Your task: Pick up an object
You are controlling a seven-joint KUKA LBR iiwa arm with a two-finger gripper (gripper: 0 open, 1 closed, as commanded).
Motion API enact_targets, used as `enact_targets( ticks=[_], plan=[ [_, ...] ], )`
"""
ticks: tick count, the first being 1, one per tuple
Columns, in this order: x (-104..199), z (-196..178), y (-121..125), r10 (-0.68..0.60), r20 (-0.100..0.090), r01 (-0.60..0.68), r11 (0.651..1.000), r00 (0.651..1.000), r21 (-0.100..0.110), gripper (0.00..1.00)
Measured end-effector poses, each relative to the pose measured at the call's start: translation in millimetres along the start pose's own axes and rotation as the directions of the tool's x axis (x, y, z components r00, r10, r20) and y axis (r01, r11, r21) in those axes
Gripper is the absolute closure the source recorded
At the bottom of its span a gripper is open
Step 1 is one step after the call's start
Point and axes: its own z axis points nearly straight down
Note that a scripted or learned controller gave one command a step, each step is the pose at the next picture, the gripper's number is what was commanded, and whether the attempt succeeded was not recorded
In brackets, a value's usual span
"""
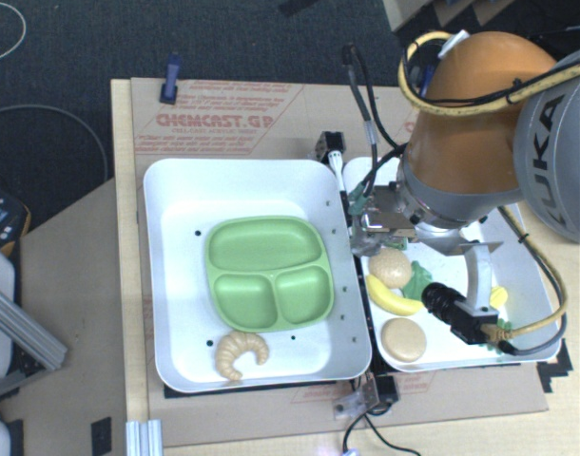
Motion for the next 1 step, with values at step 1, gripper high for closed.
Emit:
enact_targets(
  ticks=[1],
  plan=[
    [-7.9, -118.7, 1.2, 0.004, 0.001, -0.004, 1.000, 1.000, -0.004, 1.00]
  ],
)
